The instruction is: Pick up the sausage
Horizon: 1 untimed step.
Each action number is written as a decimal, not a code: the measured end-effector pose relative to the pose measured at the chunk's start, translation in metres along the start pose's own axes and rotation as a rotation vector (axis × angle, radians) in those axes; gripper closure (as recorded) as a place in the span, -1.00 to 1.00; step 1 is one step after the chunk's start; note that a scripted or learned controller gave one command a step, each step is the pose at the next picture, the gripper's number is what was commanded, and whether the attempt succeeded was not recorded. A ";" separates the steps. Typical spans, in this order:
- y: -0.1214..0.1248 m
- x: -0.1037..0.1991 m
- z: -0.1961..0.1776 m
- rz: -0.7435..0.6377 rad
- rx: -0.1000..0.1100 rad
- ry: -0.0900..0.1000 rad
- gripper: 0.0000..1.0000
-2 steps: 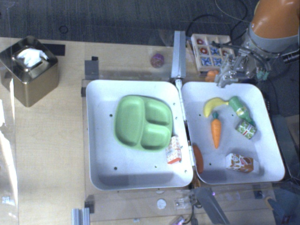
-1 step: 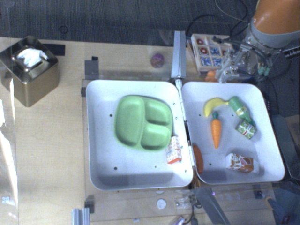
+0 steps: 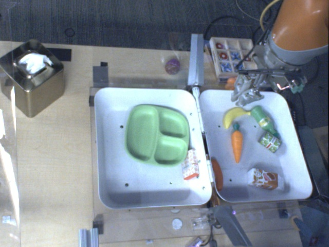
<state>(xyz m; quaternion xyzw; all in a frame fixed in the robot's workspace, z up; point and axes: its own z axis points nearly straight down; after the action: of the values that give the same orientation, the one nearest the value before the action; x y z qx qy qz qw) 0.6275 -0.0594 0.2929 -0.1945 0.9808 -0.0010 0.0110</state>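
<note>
The sausage (image 3: 218, 173) is a reddish-brown piece lying against the left wall of the right bin (image 3: 297, 153), near its front. My gripper (image 3: 246, 95) hangs over the far edge of that bin, well behind the sausage and a little to its right. Its fingers stand open with nothing between them. A yellow banana (image 3: 233, 117) lies just below the gripper.
An orange carrot (image 3: 236, 143), a green bottle (image 3: 260, 116), a green can (image 3: 270, 141) and a brown carton (image 3: 264, 179) share the right bin. The left bin (image 3: 110, 153) holds a green divided plate (image 3: 157, 134) and a small red-and-white carton (image 3: 191, 164). A tissue box (image 3: 33, 76) stands at far left.
</note>
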 end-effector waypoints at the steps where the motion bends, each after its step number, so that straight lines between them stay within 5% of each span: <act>1: -0.029 -0.034 0.036 -0.483 -0.005 0.003 1.00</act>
<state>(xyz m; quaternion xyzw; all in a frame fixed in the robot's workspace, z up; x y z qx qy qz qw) 0.6712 -0.0734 0.2580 -0.4232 0.9060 -0.0016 0.0087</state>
